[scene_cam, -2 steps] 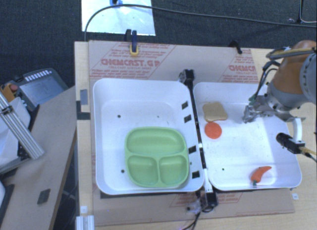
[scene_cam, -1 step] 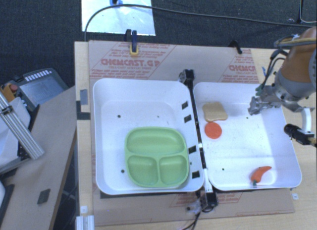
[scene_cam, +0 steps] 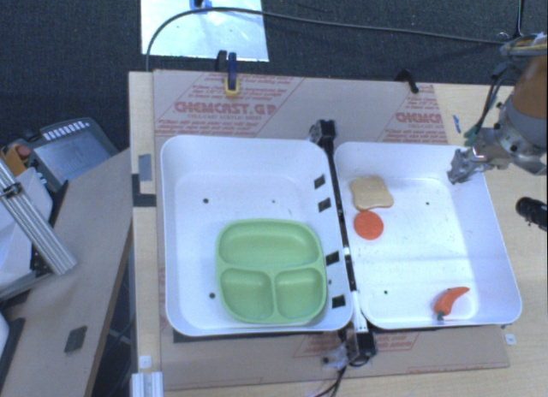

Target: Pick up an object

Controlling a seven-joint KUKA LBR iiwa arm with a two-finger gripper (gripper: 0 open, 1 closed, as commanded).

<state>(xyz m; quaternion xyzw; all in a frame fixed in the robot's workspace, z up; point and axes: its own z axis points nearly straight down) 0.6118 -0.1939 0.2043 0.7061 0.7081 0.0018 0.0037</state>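
Claw (scene_cam: 463, 167) at right bin's (scene_cam: 492, 216) far-right rim, open/shut can't tell. Nearest pick: tan slice (scene_cam: 371, 192), w/ red disc (scene_cam: 369, 225) just beside, both off to view-left.

Overhead light is falling bright and even, washing both white bins (scene_cam: 257, 151) near to overexposure, with glare flaring on the silver sheet (scene_cam: 205, 10) at twelve o'clock. Soft shadows are pooling under the green divided tray (scene_cam: 271, 269) and along the bin walls. Focus is holding mid-frame, while grain and slight softness are creeping in toward the nine o'clock edge.
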